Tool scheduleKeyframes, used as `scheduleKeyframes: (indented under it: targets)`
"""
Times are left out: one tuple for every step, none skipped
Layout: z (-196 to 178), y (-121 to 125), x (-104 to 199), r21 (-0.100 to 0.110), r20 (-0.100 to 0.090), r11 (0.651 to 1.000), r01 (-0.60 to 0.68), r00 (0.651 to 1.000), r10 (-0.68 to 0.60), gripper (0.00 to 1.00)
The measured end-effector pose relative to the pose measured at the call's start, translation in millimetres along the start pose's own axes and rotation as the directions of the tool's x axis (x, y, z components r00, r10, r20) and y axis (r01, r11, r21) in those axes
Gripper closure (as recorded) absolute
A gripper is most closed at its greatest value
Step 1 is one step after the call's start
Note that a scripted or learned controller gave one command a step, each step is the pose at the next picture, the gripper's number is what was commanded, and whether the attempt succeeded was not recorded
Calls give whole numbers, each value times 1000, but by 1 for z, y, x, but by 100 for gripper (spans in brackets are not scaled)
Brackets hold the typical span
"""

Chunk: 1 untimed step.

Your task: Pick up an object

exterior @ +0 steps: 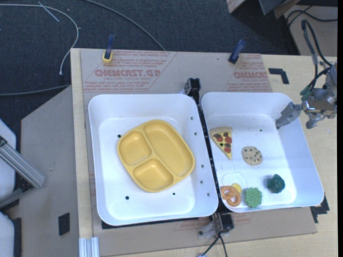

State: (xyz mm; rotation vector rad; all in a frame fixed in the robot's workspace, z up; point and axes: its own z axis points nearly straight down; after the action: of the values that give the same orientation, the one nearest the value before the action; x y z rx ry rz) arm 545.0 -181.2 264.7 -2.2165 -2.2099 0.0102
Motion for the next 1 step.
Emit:
scheduleKeyframes:
  targets:
    - [-6, 2, 0, -12, 3, 1000, 3, 1000, -3, 0]
